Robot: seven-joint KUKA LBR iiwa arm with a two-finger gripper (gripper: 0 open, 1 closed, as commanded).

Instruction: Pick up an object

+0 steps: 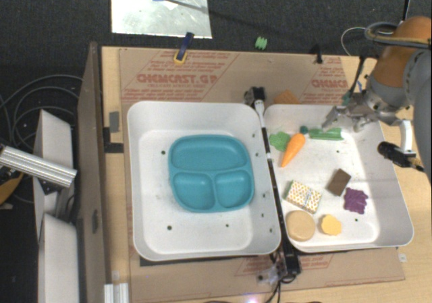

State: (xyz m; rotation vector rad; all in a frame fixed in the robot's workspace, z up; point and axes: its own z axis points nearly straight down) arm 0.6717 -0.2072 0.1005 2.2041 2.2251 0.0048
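Grey metal of the pincer (342, 117) hangs over the far edge of the right bin (390, 190), close to a green piece (325, 134) lying there. From this view I cannot tell if it is open or closed, and I see nothing held in it. So I judge the task is not done yet: every object lies on the bin floor, and the grasp and the lift are both left.

I count two white bins on the desk (202, 75). The left bin (145, 160) carries one blue tray (210, 172) with three compartments. In the right bin I count seven objects: one carrot (293, 148) with its green leaf, the green piece, one brown block (339, 181), one purple piece (355, 200), one patterned cracker (303, 195), one tan disc (301, 225) and one yellow disc (331, 225).
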